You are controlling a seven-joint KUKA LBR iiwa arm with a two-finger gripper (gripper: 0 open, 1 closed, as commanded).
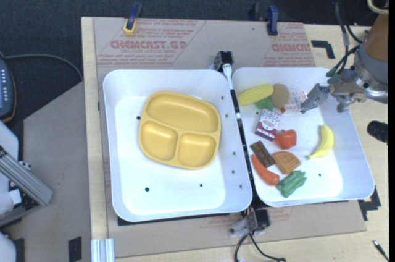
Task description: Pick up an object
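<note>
My arm enters from the right and is cut off at the frame edge; my gripper (328,100) hangs over the upper right part of the right bin (361,159), fingers spread apart with nothing between them. Just left of it lies a small crumpled clear-and-red wrapper (297,97), hard to make out. Right bin holds the pickable stuff: a corn cob (255,94) at top left, a round tan piece (281,94) touching it, a red-and-white carton (269,123) below, a red tomato-like piece (286,139) beside that, a banana (324,142) well right of the pile and nearest under my gripper, a dark brown bar (261,154), a tan waffle-like piece (286,162), an orange-red carrot (265,170), and a green pod (291,183) near the front rim. Exact type of several toys is unclear. Left bin (117,131) holds a yellow divided tray (179,130), three compartments, lying flat in the middle. Both bins sit on a cardboard sheet (185,41) held by clamps (131,20) at its far edge.
</note>
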